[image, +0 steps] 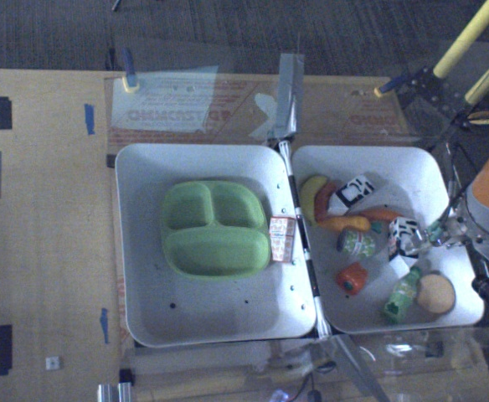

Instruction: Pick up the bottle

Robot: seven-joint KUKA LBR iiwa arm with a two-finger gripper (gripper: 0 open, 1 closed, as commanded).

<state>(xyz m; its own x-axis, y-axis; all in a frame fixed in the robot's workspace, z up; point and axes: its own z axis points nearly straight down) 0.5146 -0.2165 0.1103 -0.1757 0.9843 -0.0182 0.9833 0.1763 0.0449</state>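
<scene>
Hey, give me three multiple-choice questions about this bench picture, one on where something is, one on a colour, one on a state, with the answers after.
1. Where does the green bottle lie?
A. In the left bin, on the tray
B. In the right bin, near its front edge
C. On the bench outside both bins

2. What colour is the divided tray in the left bin?
A. Green
B. Red
C. Blue

3. How does the bottle stand to the gripper?
A. Lifted clear of the bin
B. Clamped in it
C. Lying in the bin, apart from it

Answers: 1 B, it lies beside the round tan ball at the right bin's front. 2 A, the tray is light green. 3 C, the gripper sits above and right of it, near the black-and-white toy.
</scene>
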